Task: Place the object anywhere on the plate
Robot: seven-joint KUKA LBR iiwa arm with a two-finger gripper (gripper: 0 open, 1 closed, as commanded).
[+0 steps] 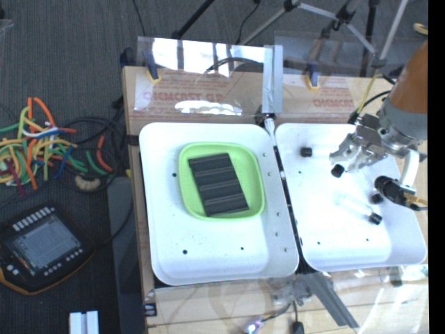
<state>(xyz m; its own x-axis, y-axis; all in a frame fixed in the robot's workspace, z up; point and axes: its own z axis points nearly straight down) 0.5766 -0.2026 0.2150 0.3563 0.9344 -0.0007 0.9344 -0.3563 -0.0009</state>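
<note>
Noting a dark ridged block (218, 184) lying flat on the green plate (186, 181), covering the plate's middle, long sides running from far edge to near edge. Plate sits in the left bin (208, 256), a little toward its far edge. Finding the gripper (345, 160) over the right bin (348, 250), toward its far right corner; cannot tell whether clenched or released. Seeing one small black piece (306, 152) near that bin's far left corner, another (375, 218) toward its right edge.
</note>
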